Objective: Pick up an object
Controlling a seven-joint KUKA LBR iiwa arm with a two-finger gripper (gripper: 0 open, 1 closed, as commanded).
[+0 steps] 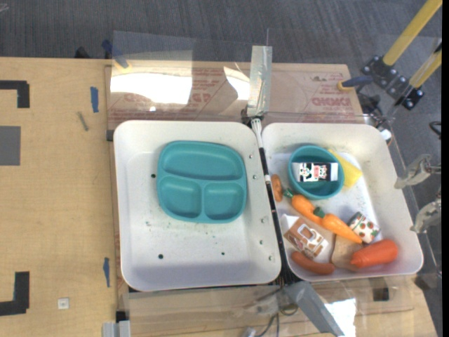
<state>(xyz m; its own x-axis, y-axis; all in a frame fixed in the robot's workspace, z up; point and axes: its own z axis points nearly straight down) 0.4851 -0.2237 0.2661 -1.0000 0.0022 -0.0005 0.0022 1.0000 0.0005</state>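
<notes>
In the right bin, a carrot lies with its long axis running upper-left to lower-right, beside a teal bowl; both bins sit on a wooden bench over grey floor.

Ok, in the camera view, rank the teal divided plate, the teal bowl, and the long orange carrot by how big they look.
Largest to smallest:
1. teal divided plastic plate
2. round teal bowl
3. long orange toy carrot
Bowl and carrot look close in span, so that order is unsure.
</notes>
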